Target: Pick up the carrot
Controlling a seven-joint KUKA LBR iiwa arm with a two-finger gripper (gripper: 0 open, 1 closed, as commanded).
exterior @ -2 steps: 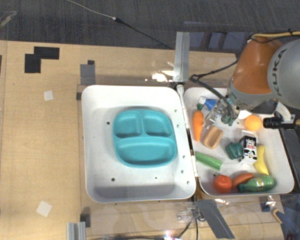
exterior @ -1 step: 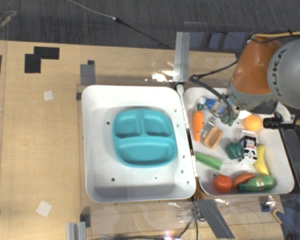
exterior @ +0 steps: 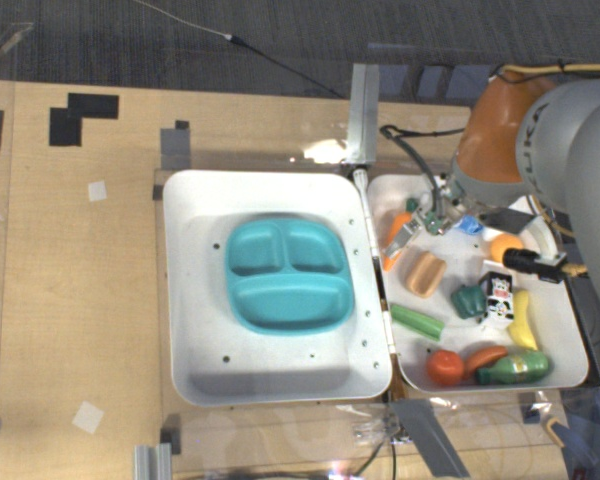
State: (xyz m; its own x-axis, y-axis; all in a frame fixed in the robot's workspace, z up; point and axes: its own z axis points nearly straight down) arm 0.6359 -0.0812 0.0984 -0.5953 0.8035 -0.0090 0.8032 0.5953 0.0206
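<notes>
The gripper, fingers apart, hovers over the tapered orange carrot by the right bin's left wall; a tan bread piece lies beside.

Glossy plastic tray, matt white bins, wooden bench

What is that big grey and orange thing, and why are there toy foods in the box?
That is a robot arm, reaching in from the right. The camera sits above the bench and looks down at a slant. At the arm's tip is a gripper, its grabbing hand. It hovers beside the carrot, the orange piece it should pick up; I can't tell that it holds it. The right bin has toy foods: a tomato, a banana, a green stick and more. The left bin holds a blue plate with compartments.
</notes>
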